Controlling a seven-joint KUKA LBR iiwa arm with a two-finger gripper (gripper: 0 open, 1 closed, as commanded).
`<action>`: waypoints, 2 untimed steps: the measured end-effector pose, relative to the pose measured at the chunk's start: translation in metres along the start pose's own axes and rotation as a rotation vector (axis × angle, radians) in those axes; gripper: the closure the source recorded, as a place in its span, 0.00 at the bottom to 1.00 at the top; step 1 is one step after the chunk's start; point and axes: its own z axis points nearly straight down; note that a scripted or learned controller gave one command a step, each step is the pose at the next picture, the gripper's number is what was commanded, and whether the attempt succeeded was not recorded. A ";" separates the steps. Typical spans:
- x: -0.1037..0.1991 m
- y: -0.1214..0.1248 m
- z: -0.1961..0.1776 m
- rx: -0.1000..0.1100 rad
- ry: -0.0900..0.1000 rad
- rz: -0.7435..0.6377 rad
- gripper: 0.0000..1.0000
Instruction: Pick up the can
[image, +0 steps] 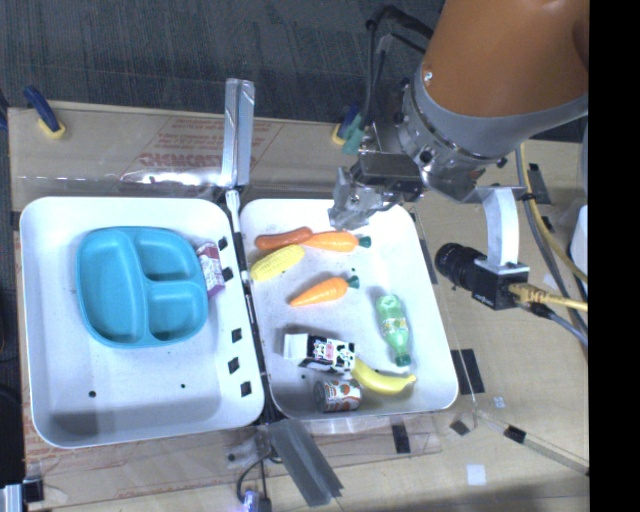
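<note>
Can (339, 395), small with a red label, lies on its side at the near edge of the right bin (428, 300), touching a banana (382, 379) on its right and just below a black-and-white carton (322, 350). Gripper (352, 207) hangs over the far rim of that bin, above a sausage (283, 239) and a carrot (331, 241), well apart from the can; whether its jaws stand wide or narrow cannot be told, since the wrist hides them. Likely trouble: a round can lying flat may roll or slip from a pinch, and the crowding banana, carton and bin wall could block a finger or get grabbed instead. Other items nearby are corn (276, 263), a second carrot (322, 291) and a green bottle (393, 325). Label print is too small to read
</note>
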 end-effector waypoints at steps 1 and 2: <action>0.001 0.001 -0.010 0.000 -0.001 -0.008 1.00; 0.003 0.001 -0.020 0.000 -0.002 -0.017 1.00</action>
